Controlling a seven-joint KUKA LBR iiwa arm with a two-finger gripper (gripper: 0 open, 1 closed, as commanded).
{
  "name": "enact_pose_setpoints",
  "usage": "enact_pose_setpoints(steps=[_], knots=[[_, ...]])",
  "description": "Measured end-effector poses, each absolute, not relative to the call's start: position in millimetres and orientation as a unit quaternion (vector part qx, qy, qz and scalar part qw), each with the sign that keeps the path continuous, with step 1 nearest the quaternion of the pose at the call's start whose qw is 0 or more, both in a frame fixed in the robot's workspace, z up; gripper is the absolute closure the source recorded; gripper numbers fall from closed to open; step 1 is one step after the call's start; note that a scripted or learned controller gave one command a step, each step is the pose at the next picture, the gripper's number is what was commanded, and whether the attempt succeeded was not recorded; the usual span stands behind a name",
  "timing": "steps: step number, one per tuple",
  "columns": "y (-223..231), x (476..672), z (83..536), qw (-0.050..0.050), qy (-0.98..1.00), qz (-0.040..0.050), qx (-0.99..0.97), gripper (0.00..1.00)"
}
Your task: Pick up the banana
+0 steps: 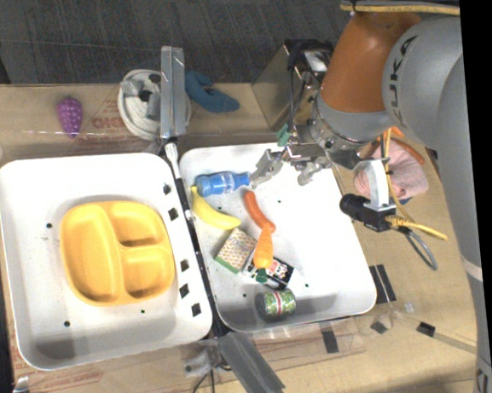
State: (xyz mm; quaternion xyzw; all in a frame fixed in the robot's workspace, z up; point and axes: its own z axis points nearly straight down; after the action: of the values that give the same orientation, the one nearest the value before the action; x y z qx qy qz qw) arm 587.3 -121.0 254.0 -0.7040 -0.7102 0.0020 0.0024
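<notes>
The yellow banana (211,213) lies in the right bin (323,249), close to its left wall and just below a blue bottle (219,183). My gripper (287,170) hangs over the bin's upper middle, to the right of the bottle and up and right of the banana. Its fingers (266,166) are spread, so it is open, with nothing between them. An orange carrot (262,224) lies between the banana and the gripper's side of the bin.
A patterned packet (235,250), a small black item (275,273) and a green can (277,302) sit lower in the right bin. The left bin (23,194) holds a yellow divided tray (118,250). Beyond the bins are purple grapes (69,115), a white roll (141,98) and a cardboard box (275,84).
</notes>
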Motion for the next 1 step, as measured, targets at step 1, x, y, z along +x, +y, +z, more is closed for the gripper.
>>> enact_pose_setpoints(steps=[1], knots=[[-119.1, 617.4, 91.3, 0.002, -0.633, 0.0019, -0.774, 0.0]])
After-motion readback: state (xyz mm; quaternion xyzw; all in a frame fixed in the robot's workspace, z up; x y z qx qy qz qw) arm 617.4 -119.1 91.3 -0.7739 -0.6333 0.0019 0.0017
